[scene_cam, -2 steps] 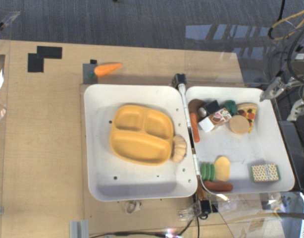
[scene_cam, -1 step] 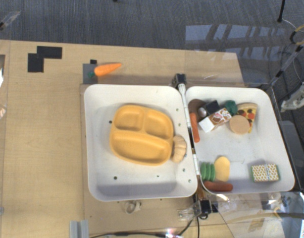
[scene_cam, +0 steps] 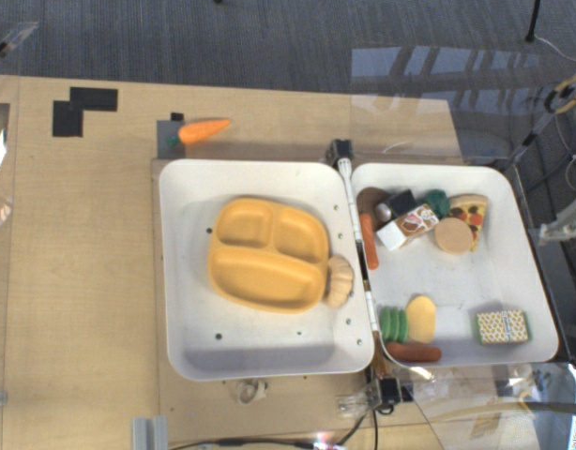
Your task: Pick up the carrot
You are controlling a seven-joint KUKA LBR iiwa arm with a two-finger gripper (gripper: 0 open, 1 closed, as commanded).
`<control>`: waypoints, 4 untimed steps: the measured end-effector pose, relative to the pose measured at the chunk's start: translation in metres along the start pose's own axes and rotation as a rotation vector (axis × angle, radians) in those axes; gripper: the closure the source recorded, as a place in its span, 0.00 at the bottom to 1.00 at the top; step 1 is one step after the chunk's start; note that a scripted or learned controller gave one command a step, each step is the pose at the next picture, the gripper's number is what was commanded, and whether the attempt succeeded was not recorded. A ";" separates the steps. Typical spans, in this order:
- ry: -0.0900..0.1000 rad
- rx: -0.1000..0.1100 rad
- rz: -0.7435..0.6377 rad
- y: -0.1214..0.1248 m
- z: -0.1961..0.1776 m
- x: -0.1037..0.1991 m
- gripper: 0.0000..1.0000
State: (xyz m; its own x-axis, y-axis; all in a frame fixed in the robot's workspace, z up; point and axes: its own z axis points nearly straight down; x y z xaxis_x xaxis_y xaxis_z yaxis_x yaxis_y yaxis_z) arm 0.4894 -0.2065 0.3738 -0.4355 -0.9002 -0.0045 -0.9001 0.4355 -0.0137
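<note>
We see the carrot (scene_cam: 203, 130) lying on the worktop (scene_cam: 82, 270) outside both bins, just beyond the far left corner of the left bin (scene_cam: 180, 345), its leafy end against a small grey block (scene_cam: 170, 139) and its tip pointing right. Inside that bin a yellow divided plate (scene_cam: 267, 253) sits near the middle, with a pale bread roll (scene_cam: 339, 280) touching its right edge. The right bin (scene_cam: 513, 279) holds a cluster of toy food at its far side, among it a pizza slice (scene_cam: 472, 211) and a round tan disc (scene_cam: 453, 236). Near its front edge we see a yellow piece (scene_cam: 420, 316), a green piece (scene_cam: 393, 323), a sausage (scene_cam: 414, 352) and a small patterned box (scene_cam: 502, 326). We cannot tell the state of the hand.
</note>
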 end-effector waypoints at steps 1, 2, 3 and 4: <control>-0.002 0.002 -0.411 0.000 -0.005 -0.001 0.00; -0.003 0.001 -0.843 0.001 0.001 -0.003 0.00; -0.006 -0.008 -1.113 0.008 0.051 -0.012 0.00; -0.005 0.003 -1.110 0.005 0.038 -0.014 1.00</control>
State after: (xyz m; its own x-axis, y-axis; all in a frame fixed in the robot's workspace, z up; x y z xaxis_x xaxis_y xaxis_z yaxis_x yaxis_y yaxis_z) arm 0.4916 -0.1913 0.3361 0.6130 -0.7900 0.0079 -0.7899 -0.6130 -0.0153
